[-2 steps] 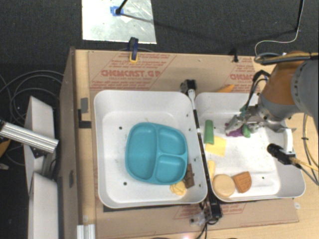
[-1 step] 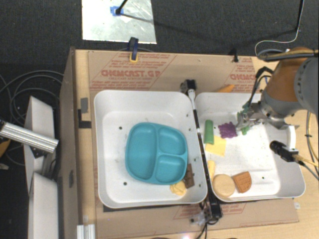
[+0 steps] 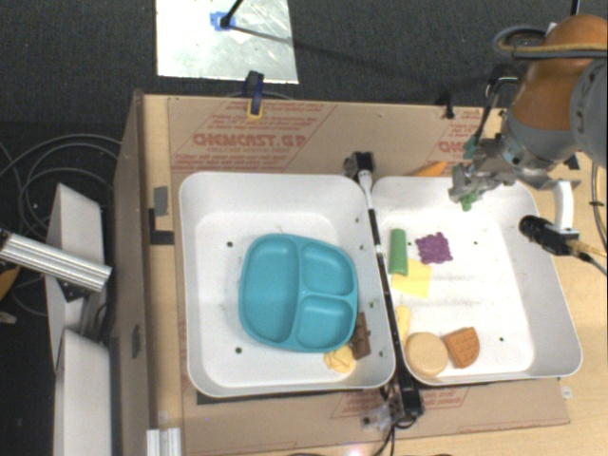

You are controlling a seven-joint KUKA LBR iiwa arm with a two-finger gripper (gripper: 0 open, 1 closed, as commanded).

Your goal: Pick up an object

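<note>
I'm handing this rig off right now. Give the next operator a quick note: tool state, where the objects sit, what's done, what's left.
Tool: over the far edge of the right bin, nothing seen in it; open or shut cannot be told from this view.
Right bin: green cylinder and yellow block by the divider, purple bunch mid-bin, round tan piece and brown toast-like piece at the near edge.
Left bin: blue divided tray, with a small yellow item and a brown one at its near right corner.
Done: no pick visible.
Left: choose an object, descend, grasp, lift.
</note>
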